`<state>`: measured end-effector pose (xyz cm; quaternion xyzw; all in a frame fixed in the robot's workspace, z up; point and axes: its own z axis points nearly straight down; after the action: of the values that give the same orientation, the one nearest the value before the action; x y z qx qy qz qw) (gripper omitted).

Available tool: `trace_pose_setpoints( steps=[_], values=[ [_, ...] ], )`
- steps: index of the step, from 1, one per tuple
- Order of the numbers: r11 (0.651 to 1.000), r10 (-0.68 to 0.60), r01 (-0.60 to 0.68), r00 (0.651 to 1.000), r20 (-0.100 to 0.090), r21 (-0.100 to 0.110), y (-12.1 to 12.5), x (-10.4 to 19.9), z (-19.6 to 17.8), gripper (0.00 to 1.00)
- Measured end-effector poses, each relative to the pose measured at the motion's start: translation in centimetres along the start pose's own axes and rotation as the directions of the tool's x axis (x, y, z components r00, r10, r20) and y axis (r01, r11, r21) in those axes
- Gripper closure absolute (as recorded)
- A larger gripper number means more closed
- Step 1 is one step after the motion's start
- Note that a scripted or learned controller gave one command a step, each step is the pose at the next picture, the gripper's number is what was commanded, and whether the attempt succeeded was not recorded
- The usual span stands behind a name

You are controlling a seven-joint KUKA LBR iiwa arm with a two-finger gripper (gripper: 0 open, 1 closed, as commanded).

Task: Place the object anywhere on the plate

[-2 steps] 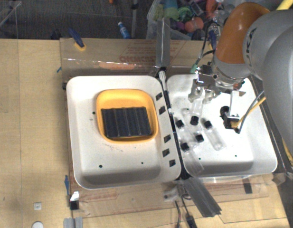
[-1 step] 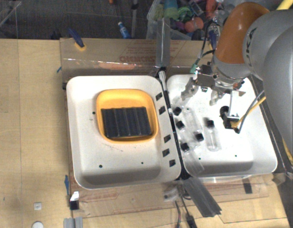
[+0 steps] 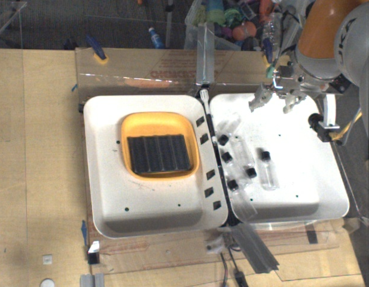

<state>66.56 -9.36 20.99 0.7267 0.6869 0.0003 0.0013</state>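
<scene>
I see the two-finger gripper [image 3: 275, 102] spread wide, holding nothing, above the right white bin [image 3: 328, 202]; small clear black-capped bottles [image 3: 267, 170] lie there; the yellow square plate [image 3: 159, 123] in the left white bin [image 3: 106, 202] bears a dark ribbed block [image 3: 158, 153].

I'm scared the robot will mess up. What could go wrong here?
The clear bottles in the right bin are see-through and lie close together, so the gripper might miss or bump several. The yellow plate already holds a black tray, so a bottle put there could roll off.
</scene>
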Motion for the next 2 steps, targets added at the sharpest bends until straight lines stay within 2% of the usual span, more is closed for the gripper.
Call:
trace_pose_setpoints(
  steps=[1,2],
  values=[
    [1.000,-0.006,0.006,1.000,0.002,-0.002,0.1,0.4,-1.0,1.00],
    [0.991,-0.134,0.134,0.991,0.001,-0.002,0.2,0.9,-2.5,1.00]
  ],
)
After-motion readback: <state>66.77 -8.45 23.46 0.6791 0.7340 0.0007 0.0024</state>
